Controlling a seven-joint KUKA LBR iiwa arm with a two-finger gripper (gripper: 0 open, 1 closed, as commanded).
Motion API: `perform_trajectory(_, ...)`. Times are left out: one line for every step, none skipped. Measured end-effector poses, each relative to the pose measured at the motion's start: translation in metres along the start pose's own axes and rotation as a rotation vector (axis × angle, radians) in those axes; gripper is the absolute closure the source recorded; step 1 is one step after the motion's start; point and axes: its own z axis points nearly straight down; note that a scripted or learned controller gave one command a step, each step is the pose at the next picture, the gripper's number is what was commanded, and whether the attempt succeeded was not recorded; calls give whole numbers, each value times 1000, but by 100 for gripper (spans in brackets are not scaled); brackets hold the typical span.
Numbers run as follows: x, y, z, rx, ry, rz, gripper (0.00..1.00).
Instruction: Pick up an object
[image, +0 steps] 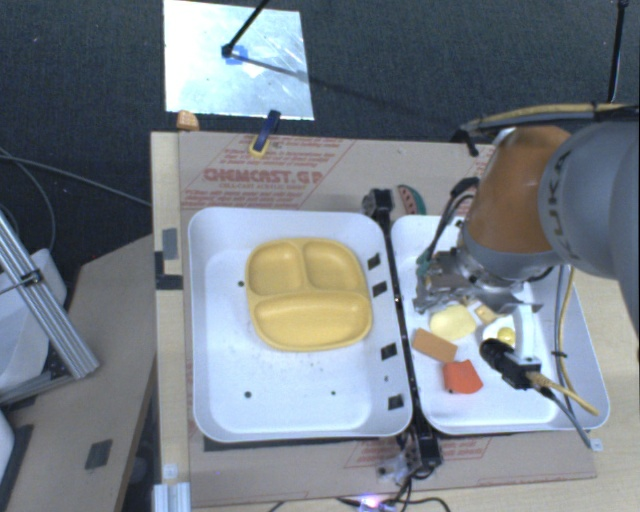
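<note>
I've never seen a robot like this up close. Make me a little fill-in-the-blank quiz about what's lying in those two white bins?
1. The yellow divided plate lies in the ____ bin as the camera sees it.
2. That plate has ____ compartments.
3. The small block near the right bin's front is ____ in colour.
4. The arm wears a band of ____ above its wrist.

Missing words: left; three; orange; orange

The arm (590, 190) is a thick, rounded grey casing with a broad glossy orange band (510, 205) above the wrist. Thin dark cables (447, 215) loop beside the band. Below it sits bare silvery metal hardware (440, 285).
</note>
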Motion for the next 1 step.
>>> perform_trajectory(61, -36, -130, -17, 2, -4, 100)
